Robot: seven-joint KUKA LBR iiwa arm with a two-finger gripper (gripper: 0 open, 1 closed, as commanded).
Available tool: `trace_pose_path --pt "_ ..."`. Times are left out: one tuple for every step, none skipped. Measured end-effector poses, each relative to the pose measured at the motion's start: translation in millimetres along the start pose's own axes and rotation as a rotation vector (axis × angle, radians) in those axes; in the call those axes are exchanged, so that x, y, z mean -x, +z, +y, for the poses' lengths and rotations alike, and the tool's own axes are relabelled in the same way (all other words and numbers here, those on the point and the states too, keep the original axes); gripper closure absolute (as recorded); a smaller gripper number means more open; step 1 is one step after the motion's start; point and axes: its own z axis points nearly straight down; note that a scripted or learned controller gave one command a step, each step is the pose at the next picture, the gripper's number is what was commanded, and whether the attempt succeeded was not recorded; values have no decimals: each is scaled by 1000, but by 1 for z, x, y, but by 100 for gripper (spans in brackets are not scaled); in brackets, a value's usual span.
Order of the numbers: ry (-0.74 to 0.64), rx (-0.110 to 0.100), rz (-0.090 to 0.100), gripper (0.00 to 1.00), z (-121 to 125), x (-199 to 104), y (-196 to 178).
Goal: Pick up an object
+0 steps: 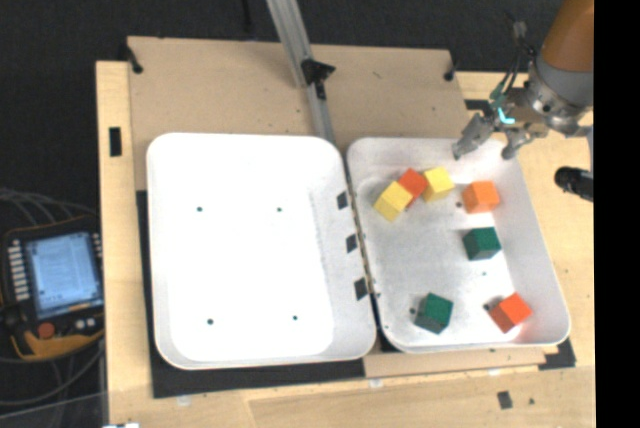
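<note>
Nearest to you were the bottom two blocks in the right bin [545, 261]: a green block [434, 312] at about 6 o'clock in that bin and an orange-red block [510, 311] at about 5 o'clock, close to the rim. Another green block [481, 242] sat near the middle, a bit toward 3 o'clock. Up at 12 o'clock you had an orange block [481, 196], and at about 11 o'clock three blocks huddled together: a yellow block [393, 201], a red-orange block [412, 183] touching it, and a smaller yellow block [438, 181] just beside that. The gripper [486, 142] hung over the bin's top rim at 1 o'clock. Its two fingers were spread apart with nothing between them. The left bin [245, 246] was at your 9 o'clock.
</note>
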Motion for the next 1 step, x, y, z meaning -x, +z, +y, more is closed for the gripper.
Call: trace_pose_path --pt "-3 3 -5 0 1 1 -3"
